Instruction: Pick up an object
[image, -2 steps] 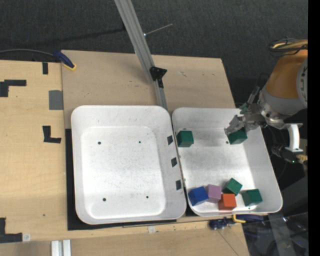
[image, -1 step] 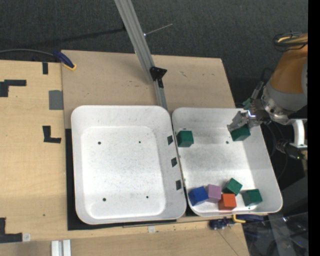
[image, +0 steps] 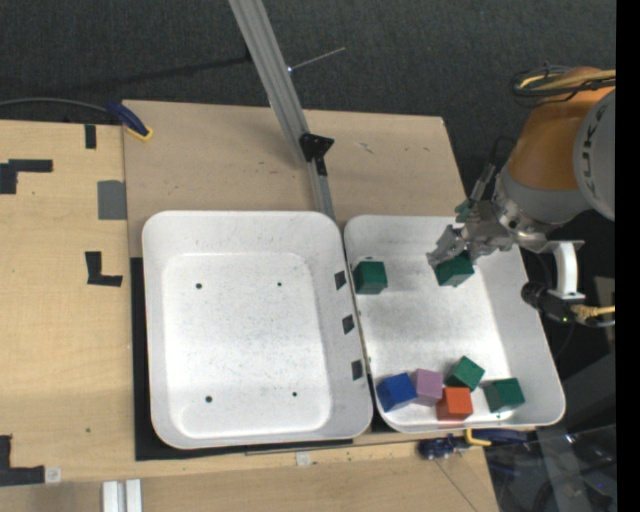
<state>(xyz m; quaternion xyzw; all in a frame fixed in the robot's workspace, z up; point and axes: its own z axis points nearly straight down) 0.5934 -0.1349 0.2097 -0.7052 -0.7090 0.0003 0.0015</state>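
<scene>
Gripper (image: 452, 255) sits at upper right of frame, over right bin (image: 530, 330); we see fingers closed on green block (image: 455, 270), held above bin's upper part. Block roughly cubic, so we make out no clear long axis; it sits tilted, one corner toward lower left. Second green block (image: 370, 276) lies left of it. Blue (image: 396, 390), purple (image: 429, 383), orange (image: 456, 402) and two green blocks (image: 466, 373) (image: 503, 394) cluster along bin's lower edge. Left bin (image: 160, 300) sits alongside.
</scene>
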